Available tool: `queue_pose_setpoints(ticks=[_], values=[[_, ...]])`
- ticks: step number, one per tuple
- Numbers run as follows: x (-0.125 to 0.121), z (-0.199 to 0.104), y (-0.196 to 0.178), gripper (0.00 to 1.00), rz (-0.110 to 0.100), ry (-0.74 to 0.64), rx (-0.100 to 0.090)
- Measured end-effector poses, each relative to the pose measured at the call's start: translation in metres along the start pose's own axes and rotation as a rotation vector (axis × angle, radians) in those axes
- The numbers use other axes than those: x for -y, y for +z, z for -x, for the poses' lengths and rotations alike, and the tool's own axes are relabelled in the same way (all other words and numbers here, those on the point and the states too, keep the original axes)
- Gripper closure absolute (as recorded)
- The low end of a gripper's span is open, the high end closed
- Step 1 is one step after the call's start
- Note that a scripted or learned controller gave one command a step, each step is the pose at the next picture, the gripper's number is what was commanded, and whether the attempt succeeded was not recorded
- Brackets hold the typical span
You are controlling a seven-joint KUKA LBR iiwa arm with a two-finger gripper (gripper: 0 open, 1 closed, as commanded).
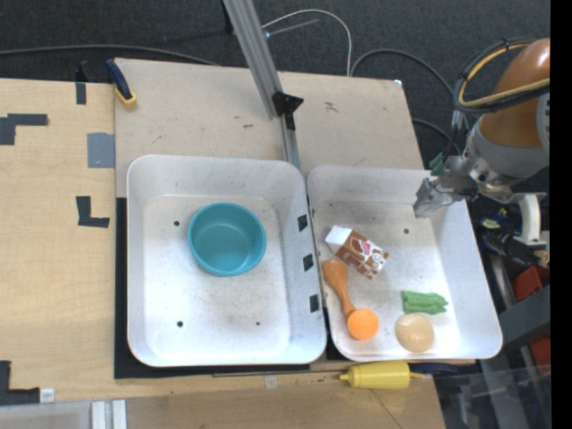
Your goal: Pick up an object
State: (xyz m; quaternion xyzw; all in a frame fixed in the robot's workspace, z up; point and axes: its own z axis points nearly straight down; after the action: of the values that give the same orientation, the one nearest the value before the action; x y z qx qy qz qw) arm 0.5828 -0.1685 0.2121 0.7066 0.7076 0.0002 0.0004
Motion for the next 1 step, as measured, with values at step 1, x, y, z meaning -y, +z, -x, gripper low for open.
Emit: queue_pose_setpoints(ticks=[1], values=[[-0.0106, -0.0531, -0.0114, 1.0, -0.001, -0.006, -0.002]])
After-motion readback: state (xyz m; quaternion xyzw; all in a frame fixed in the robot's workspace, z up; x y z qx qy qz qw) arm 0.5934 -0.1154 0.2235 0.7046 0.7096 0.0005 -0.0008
